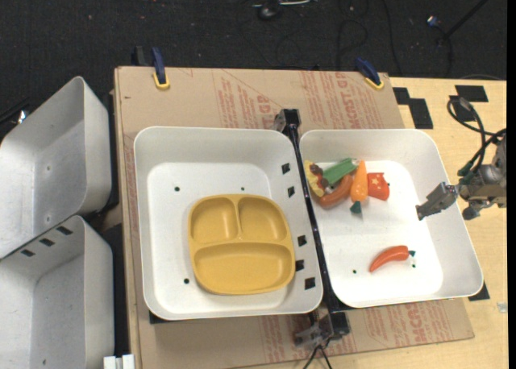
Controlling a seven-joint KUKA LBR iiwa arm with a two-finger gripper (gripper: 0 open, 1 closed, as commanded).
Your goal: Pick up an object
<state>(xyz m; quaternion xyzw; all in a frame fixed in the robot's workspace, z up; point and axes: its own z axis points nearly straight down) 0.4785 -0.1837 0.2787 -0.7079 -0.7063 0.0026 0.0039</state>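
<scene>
One claw (431, 202), perhaps over bin rim (451, 190).

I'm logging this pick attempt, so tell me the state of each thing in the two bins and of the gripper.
Yellow divided plate: upright, flat in the left bin.
Orange pepper: lying alone in the right bin.
Toy food pile: heaped together, untouched.
Gripper: at the right bin's right wall, holding nothing.

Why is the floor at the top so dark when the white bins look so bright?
In the camera view, light falls on the bench, so the left bin and right bin look bright, while the black floor soaks light up. The yellow plate is sharp with a soft shine. The end effector at the right looks a bit fuzzy.
</scene>
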